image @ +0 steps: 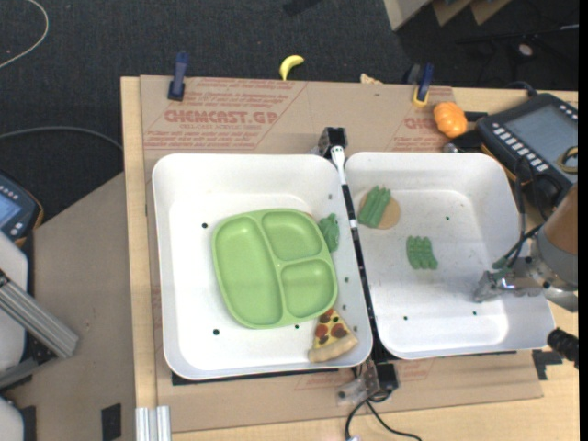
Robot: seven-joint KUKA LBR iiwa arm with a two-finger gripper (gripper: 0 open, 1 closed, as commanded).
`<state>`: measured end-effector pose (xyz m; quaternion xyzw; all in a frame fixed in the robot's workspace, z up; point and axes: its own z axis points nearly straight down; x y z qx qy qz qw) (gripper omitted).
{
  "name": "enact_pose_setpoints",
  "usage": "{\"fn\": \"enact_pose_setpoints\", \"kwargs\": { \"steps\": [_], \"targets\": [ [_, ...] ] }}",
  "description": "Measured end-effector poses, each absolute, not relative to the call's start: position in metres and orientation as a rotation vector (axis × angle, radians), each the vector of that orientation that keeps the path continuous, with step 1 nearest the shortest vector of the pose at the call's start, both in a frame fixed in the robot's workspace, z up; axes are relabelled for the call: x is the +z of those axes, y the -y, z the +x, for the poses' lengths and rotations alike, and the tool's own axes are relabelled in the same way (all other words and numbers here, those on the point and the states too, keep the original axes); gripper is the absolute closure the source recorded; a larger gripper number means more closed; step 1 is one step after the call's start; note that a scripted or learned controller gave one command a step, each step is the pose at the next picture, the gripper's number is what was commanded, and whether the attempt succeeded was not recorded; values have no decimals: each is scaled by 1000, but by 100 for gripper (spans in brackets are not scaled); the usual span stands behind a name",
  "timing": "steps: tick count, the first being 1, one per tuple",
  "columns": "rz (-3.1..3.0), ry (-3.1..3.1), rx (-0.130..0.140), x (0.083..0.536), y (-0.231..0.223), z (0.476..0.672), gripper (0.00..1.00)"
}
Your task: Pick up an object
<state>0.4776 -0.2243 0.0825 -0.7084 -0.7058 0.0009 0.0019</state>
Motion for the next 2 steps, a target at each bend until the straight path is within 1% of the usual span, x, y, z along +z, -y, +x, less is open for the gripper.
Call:
{"fn": "enact_pose_setpoints", "kwargs": {
  "steps": [1, 2],
  "targets": [
    [-2226, 2227, -2, 134, 224, 480, 100],
    [-2224, 2225, -1, 153, 224, 480, 100]
  ]
}}
